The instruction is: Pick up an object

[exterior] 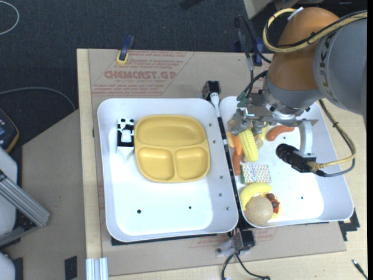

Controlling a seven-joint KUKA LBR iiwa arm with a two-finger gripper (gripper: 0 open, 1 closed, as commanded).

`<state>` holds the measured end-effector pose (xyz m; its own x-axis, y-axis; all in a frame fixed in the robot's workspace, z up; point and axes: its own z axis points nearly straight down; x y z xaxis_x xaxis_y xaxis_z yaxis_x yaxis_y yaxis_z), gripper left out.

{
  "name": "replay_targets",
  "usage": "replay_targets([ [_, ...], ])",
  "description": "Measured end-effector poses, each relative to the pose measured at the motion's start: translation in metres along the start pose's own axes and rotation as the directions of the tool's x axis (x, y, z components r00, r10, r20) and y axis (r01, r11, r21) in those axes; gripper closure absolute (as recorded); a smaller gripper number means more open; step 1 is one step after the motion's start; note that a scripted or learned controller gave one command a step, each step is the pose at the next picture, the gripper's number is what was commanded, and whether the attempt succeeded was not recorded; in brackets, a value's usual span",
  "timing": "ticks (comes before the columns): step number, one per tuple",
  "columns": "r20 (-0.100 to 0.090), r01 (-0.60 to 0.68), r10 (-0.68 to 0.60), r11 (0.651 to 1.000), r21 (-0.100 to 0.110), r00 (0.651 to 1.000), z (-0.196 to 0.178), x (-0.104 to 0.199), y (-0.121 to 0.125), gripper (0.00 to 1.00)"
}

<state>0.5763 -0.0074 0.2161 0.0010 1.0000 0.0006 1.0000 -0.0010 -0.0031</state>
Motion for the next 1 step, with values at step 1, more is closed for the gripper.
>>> replay_targets([
  [1, 0.001, 0.001, -0.001, 1.000, -0.007, 1.000, -0.0194, -0.0026, 0.0032, 1.00],
])
